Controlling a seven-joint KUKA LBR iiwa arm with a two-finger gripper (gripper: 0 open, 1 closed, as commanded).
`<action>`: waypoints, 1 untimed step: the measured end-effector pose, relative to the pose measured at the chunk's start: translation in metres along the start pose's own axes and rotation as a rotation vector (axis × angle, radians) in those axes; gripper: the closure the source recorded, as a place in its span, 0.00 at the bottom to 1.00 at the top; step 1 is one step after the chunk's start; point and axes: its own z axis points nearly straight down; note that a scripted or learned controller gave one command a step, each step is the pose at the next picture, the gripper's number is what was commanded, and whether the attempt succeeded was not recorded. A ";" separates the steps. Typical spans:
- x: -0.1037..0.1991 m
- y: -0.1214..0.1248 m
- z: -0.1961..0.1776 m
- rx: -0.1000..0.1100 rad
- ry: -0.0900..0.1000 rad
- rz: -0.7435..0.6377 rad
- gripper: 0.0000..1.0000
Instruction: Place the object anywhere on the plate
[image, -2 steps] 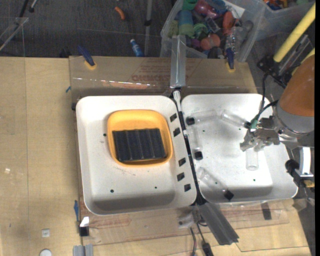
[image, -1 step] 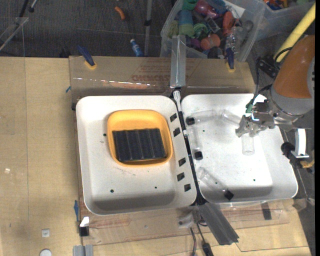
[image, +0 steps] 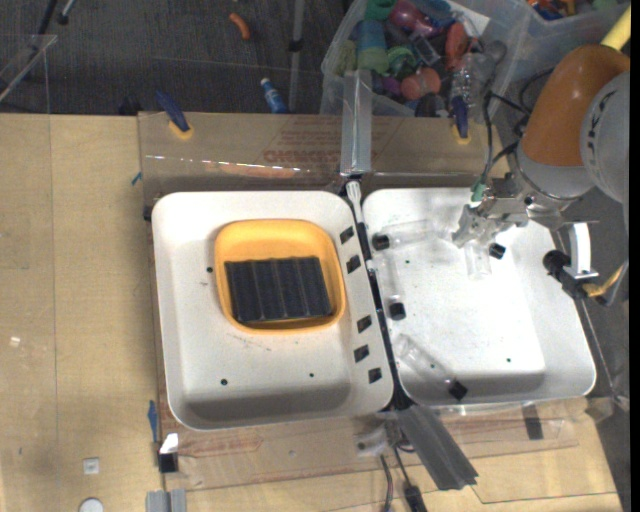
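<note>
Plate (image: 232, 243) – yellow, left bin, dark slab (image: 278, 289) on it; end effector (image: 483, 228) – right bin, opening unreadable; risk: empty grasp, nothing placed

No legible text, brand, number or sign is present. Faint reddish print runs across the clear sheet (image: 290, 150) standing behind the two bins, but its characters are too blurred to read. The black tabs (image: 362, 322) along the divider between the bins carry no readable marking
</note>
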 end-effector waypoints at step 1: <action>0.037 0.020 -0.047 -0.002 -0.001 -0.185 1.00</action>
